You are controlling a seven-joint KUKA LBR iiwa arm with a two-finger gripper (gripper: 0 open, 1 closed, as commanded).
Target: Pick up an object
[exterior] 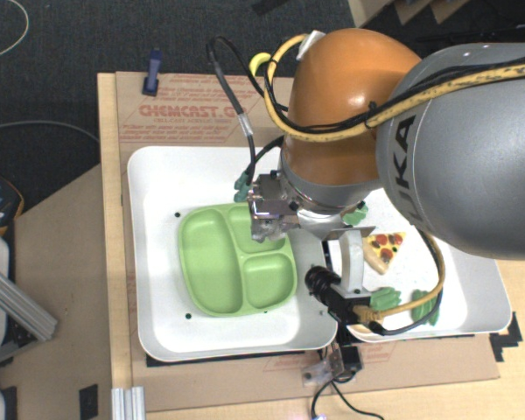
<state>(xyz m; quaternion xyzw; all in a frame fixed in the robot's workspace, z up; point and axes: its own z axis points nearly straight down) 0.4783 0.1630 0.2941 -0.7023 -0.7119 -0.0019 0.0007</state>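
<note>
A light green divided tray [220, 262] lies in the left white bin [153, 234]. My gripper [264, 220] hangs over the tray's upper right compartment, close to its rim. In the right bin [481, 309] a toy pizza slice [385, 250] lies just right of the arm's wrist. A green object [387, 298] sits near the right bin's front edge, partly hidden by cable. The big orange and grey arm covers most of the right bin.
A blue clip [151, 72] rests on the cardboard sheet [179, 112] behind the bins. Grey metal framing [17, 309] stands at the lower left, off the bench. Dark floor lies beyond the bench.
</note>
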